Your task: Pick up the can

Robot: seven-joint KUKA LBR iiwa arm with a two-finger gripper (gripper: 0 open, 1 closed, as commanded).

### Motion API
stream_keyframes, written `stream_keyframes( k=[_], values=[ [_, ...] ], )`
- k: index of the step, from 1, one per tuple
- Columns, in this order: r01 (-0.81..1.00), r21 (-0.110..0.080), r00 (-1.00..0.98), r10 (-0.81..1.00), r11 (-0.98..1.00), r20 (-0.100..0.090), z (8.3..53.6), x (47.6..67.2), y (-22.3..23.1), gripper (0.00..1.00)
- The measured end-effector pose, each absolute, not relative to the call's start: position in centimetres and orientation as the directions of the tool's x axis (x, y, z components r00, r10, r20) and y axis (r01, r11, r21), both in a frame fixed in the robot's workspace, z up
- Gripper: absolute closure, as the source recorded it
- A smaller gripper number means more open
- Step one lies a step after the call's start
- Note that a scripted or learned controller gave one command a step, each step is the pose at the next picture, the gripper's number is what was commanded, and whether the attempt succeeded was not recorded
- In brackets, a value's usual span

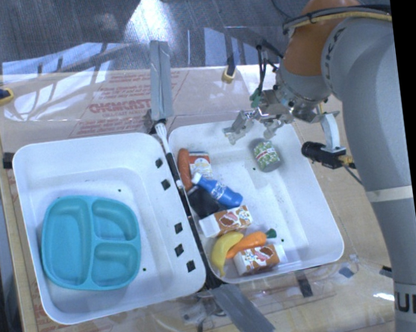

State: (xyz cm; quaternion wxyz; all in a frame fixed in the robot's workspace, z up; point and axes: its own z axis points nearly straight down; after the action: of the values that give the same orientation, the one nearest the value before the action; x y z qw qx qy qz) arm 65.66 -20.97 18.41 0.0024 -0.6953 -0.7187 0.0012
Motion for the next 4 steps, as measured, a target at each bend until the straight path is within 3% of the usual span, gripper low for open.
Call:
stream_keyframes(
  k=[1,3,4],
  values=[
    [0.997,-0.001,0.071,0.997,-0.071,0.000,27.4,65.7,-21.0,0.00],
    [0.984,-0.004,0.180,0.984,-0.180,-0.001,18.7,64.8,-20.3,0.00],
    [0.971,-0.005,0.237,0.971,-0.237,0.000,16.5,65.1,-20.3,0.00]
  ],
)
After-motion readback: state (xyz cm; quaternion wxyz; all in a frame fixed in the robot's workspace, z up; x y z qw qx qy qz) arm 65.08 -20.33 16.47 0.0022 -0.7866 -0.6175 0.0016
